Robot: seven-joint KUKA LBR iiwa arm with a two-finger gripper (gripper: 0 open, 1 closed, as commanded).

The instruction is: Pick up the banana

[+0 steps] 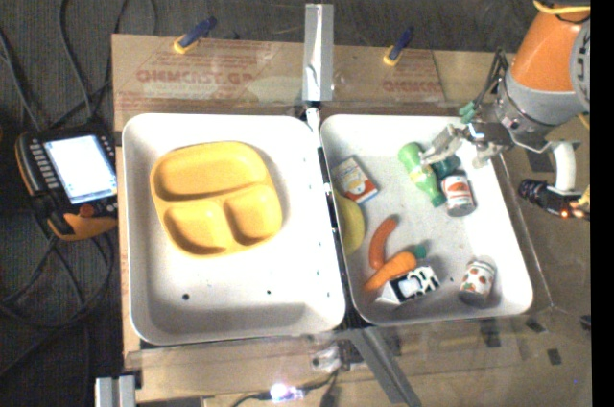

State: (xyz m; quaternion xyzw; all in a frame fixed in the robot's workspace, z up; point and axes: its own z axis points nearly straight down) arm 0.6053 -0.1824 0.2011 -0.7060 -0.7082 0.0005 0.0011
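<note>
Banana (353, 225): yellow, curved, lying lengthwise against the right bin's (510, 203) left wall, just below a small carton (352, 179). Gripper (459, 146): well apart from it, over the bin's upper right, fingers spread, nothing between them.

Yellow tray (219, 199), yellow-green banana (353, 225), orange carrot (389, 269), 2 white bins (134, 232).

Arm (552, 59): orange band above a grey wrist section, white patch at its edge. Gripper (451, 144): pale metal fingers, dark mount, small green part, thin black cable alongside.
</note>
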